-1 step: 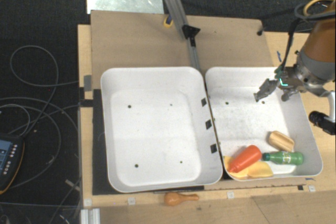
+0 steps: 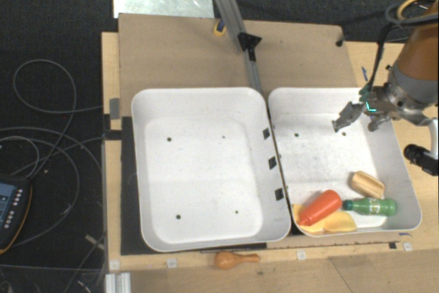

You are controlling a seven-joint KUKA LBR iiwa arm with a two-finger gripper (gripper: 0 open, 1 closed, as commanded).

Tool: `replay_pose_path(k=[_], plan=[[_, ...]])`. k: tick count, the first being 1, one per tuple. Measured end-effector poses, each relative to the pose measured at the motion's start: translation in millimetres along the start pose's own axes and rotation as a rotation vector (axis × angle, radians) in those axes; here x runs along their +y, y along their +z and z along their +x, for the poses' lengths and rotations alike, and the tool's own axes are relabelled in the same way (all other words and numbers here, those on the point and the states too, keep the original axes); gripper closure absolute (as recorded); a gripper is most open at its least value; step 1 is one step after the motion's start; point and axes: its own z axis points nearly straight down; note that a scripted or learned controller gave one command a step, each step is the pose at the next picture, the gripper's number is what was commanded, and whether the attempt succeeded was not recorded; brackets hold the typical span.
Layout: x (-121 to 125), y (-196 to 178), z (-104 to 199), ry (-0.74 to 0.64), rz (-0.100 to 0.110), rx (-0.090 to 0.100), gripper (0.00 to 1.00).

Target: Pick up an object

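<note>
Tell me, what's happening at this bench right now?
A robot arm reaches in from the right, its gripper over the upper part of the right bin, holding nothing. An orange carrot-like toy, a green bottle, a tan bread-like piece and a yellow item lie untouched at that bin's near end.

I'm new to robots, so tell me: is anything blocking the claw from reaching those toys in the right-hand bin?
Nothing visible does. The gripper hangs over the right bin; bare floor lies between it and the orange carrot, green bottle and bread roll.
</note>
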Motion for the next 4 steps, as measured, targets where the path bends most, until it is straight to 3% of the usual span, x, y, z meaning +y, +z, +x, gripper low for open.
replay_pose_path(k=[2,3,4], plan=[[-3.7,121.3,9.2,0.004,0.007,0.002,0.00],[-3.2,128.5,9.4,0.004,0.002,0.000,0.00],[-2.1,117.0,8.9,0.005,-0.002,0.000,1.00]])
